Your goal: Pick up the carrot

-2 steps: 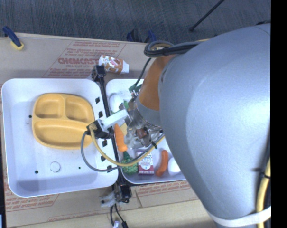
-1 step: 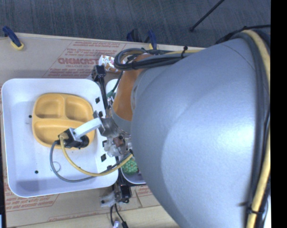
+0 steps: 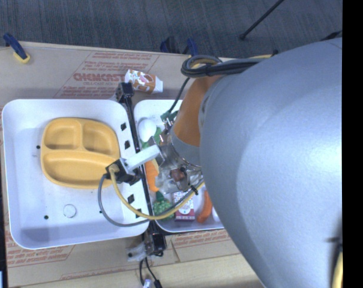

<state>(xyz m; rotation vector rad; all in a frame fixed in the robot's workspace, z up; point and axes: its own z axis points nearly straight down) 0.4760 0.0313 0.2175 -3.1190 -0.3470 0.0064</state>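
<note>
Overhead slanted view of the counter (image 3: 55, 65), which carries two shallow white bins side by side; the left bin (image 3: 25, 221) contains a yellow divided plate (image 3: 79, 150), lying flat in its upper half; the grey arm (image 3: 277, 161), with its orange band (image 3: 188, 116), reaches in from the right and covers most of the right bin (image 3: 146, 108); the gripper (image 3: 172, 174) hangs low over the right bin's clutter, and whether it is apart or together cannot be told; the carrot (image 3: 152, 176) lies in the right bin near its left wall, just beside the gripper; a white egg (image 3: 147, 128), a green item (image 3: 161, 206) and a second orange item (image 3: 205, 209) lie nearby.
</note>
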